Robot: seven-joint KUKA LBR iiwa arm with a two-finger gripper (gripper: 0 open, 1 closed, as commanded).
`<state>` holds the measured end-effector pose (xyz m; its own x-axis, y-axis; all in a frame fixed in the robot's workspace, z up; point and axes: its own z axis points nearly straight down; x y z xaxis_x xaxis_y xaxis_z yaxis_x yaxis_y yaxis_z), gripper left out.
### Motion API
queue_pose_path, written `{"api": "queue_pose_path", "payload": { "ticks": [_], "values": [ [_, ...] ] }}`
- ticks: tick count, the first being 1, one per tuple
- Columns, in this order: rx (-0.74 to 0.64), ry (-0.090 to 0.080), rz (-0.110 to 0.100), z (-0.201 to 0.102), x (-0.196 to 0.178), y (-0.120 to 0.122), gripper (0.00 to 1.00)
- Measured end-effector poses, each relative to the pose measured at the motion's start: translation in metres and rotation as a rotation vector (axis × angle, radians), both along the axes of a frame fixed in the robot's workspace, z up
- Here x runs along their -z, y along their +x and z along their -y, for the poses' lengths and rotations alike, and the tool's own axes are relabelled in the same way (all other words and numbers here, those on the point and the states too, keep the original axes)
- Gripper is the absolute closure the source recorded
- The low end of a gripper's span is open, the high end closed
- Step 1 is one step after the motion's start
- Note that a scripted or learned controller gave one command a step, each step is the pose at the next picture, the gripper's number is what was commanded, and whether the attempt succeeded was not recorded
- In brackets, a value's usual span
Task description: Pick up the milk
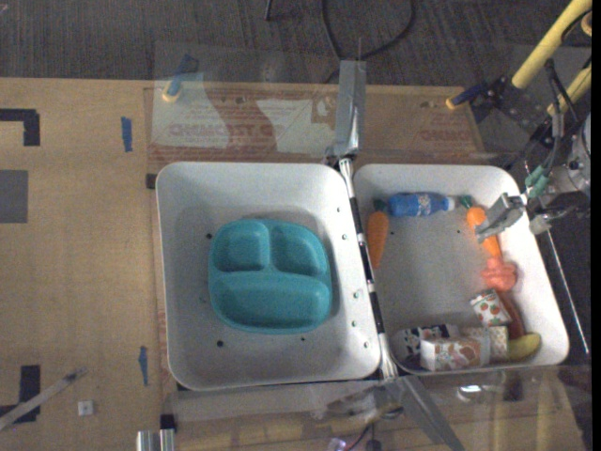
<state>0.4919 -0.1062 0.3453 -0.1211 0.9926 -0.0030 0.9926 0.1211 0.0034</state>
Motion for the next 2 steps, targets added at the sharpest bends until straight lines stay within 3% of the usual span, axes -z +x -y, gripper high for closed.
{"api": "queue_pose_path", "payload": {
  "ticks": [1,2],
  "values": [
    [-0.046,0.003,-0.004,0.032,0.175,-0.013,0.00],
    [-0.163,0.002,-0.003,0.080,0.193,-0.013,0.00]
  ]
}}
